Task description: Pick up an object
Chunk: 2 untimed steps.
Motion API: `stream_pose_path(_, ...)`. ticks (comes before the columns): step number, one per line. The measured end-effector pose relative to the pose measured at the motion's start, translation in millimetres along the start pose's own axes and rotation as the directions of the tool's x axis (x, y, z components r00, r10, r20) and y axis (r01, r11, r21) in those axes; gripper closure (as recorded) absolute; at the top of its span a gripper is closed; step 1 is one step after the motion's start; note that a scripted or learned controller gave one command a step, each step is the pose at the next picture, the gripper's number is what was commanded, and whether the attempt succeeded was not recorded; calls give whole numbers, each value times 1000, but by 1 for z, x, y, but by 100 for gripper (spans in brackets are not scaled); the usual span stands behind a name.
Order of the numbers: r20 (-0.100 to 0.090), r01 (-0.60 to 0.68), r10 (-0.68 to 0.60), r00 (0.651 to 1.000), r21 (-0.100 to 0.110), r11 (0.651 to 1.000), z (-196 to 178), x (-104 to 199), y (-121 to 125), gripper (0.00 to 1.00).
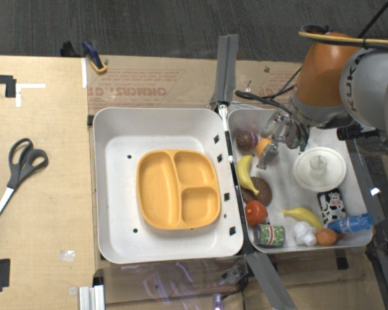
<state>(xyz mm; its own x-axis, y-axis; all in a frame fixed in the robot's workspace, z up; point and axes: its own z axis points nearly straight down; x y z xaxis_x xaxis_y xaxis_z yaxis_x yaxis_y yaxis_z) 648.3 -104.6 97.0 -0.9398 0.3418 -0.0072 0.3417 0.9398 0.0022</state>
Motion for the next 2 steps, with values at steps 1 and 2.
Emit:
stream_pose_path(1,7,2,-2,1000,0,1000,-11,-2,0,100)
stream_pose_path(2,-2,-40,40,999,1,999,-105,12,46,100)
